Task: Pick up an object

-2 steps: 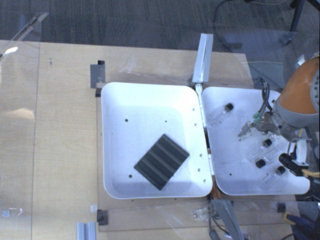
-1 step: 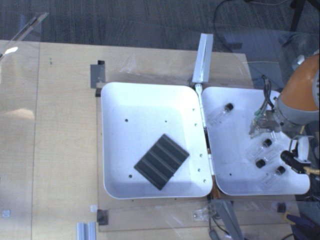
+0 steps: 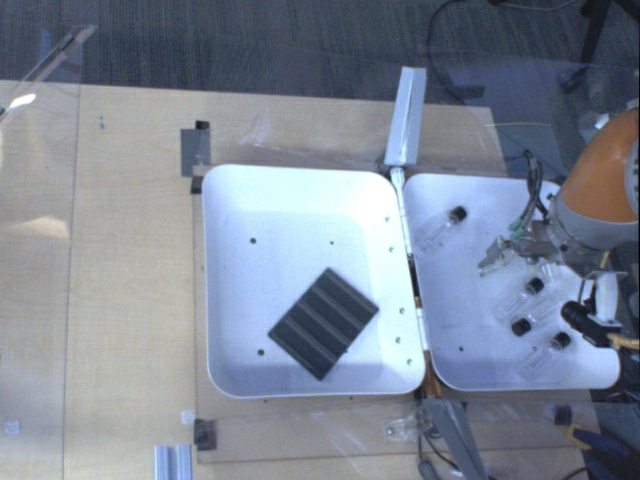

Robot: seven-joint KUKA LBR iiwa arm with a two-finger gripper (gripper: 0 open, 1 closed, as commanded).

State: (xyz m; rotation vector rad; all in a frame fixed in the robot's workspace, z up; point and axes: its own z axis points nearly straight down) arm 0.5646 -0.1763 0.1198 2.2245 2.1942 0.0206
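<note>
Two fingers (image 3: 497, 258) over right bin (image 3: 470, 298)

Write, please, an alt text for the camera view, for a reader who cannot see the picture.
A robot arm reaches from the right over the right white bin, which holds several small clear vials with black caps. The left white bin holds one dark ribbed rectangular block, lying at a slant. Both bins sit side by side on a wooden bench.

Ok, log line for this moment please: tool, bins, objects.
tool: over right bin, grasp unconfirmed | right bin: several small clear black-capped vials | left bin: dark ribbed block, untouched
</note>
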